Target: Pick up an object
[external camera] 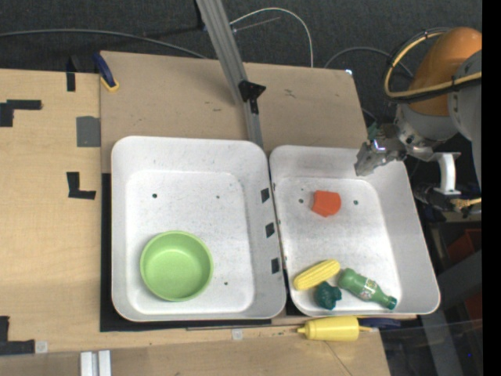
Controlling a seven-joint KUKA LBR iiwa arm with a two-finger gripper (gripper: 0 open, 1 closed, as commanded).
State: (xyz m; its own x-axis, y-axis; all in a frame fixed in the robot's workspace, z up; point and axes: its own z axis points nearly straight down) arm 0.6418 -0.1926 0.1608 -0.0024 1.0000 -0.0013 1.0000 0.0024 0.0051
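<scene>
Nearest, a yellow bottle (332,329) lies on the bench (180,108) outside the right bin (407,233). Inside, corn (315,273) and green bottle (365,286) touch, crowding the front rim. The orange block (326,203) sits alone with open room: the easiest target, straight down. Gripper (368,161) hovers over the far rim; grip state unclear.

Wooden bench (47,233) bearing black tape marks (76,185), with a brown board (180,100) beneath the bins. A grey metal pole (223,34) slants across the board. Thin cables (270,14) loop over dark floor beyond.
</scene>
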